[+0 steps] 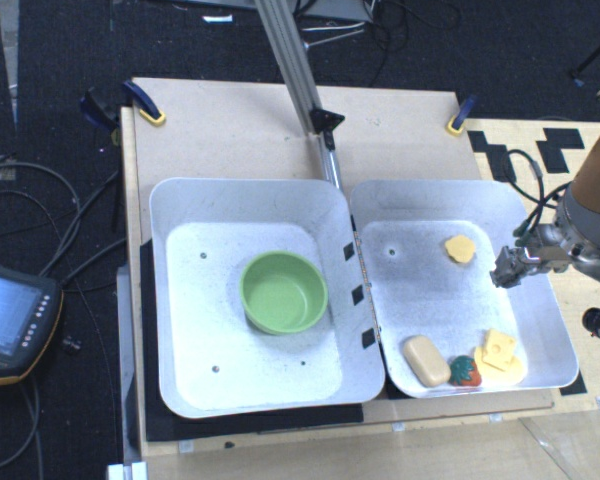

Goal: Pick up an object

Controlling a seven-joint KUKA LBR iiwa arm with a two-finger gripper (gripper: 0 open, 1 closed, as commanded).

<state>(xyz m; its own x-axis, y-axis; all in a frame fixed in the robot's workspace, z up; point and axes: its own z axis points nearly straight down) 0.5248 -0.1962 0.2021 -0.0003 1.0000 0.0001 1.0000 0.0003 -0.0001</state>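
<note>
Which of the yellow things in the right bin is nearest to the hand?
The small round yellow piece near the bin's far side. It lies just left of the hand; the yellow cheese wedge sits in the near corner, farther off.

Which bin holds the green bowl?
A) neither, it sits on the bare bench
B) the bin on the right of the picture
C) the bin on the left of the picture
C: the green bowl sits alone in the middle of the left bin.
</note>
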